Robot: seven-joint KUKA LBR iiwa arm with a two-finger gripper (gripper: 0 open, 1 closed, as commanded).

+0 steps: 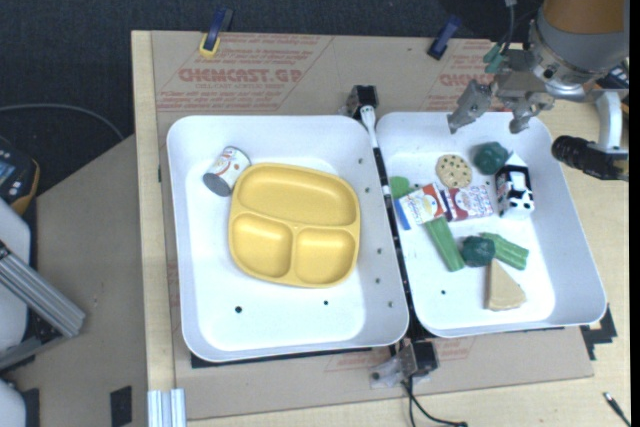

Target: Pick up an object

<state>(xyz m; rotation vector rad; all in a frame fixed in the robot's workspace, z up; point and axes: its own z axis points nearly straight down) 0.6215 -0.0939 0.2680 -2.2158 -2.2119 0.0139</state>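
Note:
My gripper [492, 121] hangs over the far edge of the right bin [580, 265], its two grey fingers [465, 118] spread open with nothing between them. Just below it lie a dark green round piece [490, 157] and a speckled cookie [453, 171]. A black-and-white cow toy [516, 190] stands to their right. Mid-bin are a small milk carton [419, 207], a red packet [466, 203], a green stick [442, 242], a dark green lump [479, 250] and a pale cheese wedge [505, 290].
The left bin [190, 245] holds a yellow divided plate [295, 223] and a small tipped-over cup [226, 170] at its far left. A black clamp [362, 100] sits between the bins at the back. Blue clips [213, 33] hold the cardboard base.

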